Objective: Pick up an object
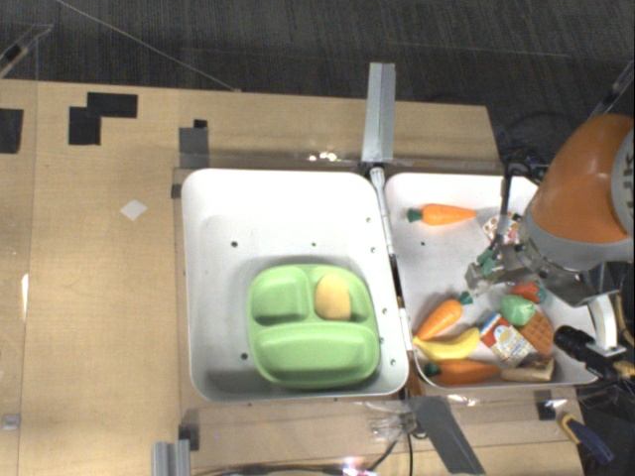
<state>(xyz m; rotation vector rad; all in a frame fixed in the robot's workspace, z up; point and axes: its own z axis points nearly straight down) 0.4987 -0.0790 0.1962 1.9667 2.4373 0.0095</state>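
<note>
Down in the right bin (437, 241), toy food crowds the front edge: an orange carrot (440, 317) leaning on a yellow banana (448, 345), a printed snack carton (507, 340), a waffle piece (539, 332), a green-topped vegetable (518, 309). A second carrot (444, 213) lies alone near the back edge, well apart from the pile. These look like light, hard, slick plastic; the lone carrot's thick middle seems the safest hold. The gripper (493, 264) hangs over the heap; I cannot tell its state. In the left bin (213, 266) a green divided tray (313, 325) carries a yellow lemon (333, 297)
</note>
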